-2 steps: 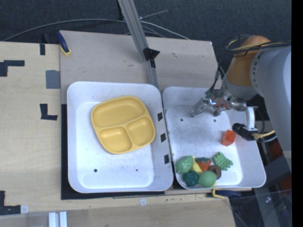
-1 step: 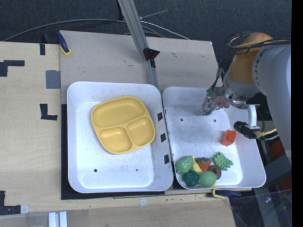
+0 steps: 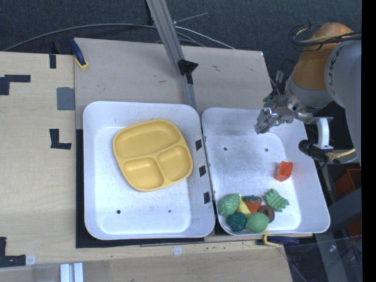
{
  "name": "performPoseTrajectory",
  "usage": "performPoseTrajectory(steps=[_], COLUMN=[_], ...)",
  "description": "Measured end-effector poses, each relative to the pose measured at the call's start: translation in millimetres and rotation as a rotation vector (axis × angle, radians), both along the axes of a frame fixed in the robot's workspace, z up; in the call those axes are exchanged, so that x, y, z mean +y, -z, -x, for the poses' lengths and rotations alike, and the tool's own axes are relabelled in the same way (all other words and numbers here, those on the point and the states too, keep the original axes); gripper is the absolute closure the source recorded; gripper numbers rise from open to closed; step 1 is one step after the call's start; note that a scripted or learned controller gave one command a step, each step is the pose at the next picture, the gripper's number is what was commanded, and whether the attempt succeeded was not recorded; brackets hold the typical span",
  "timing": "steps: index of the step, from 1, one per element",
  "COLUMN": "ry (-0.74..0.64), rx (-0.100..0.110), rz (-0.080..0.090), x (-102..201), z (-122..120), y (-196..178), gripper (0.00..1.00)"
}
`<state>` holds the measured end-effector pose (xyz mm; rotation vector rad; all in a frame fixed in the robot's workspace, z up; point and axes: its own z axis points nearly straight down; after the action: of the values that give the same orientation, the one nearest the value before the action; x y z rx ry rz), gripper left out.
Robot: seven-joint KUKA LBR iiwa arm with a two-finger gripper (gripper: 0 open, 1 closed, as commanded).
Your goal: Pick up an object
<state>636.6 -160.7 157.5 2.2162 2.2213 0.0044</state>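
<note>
The arm's claw [image 3: 267, 121] hangs over the far edge of the right-hand shallow white plastic bin [image 3: 247, 151], and honestly it's too small and dark in this view to tell how it's set or whether anything is in it, so no guessing there. The stuff worth grabbing is nowhere near it: a small blocky orange piece [image 3: 284, 170] sits alone near the bin's right edge, and a pile of toy food is jammed into the near edge toward the near right corner, including a bumpy green lump [image 3: 230, 204], a spiky green leafy piece [image 3: 276, 200], a round smooth green ball [image 3: 257, 222], a dark teal knobbly bit [image 3: 237, 221] and a small red-orange piece [image 3: 252, 203]. Biggest risk is probably the pile: everything there is touching, rounded and looks like slick moulded plastic, so a blind close could pinch two things, squirt one out sideways, or jam against the bin's raised rim. The orange block looks like the safer pick, being apart from the rest with flattish sides, though it's close to the wall. Closing where the claw hangs now would likely catch only bare speckled floor. The left-hand white bin [image 3: 100, 204] holds a glossy yellow three-compartment plate [image 3: 153, 154], wide and shallow, a poor fit for a two-finger pinch.
</note>
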Motion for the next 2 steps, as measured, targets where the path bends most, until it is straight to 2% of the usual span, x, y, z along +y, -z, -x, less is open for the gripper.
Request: performPoseTrajectory(steps=[2], ry=[0.0], rx=[0.0], rz=[0.0], x=[8.2], z=[-0.6], y=[-91.3], gripper=[1.0])
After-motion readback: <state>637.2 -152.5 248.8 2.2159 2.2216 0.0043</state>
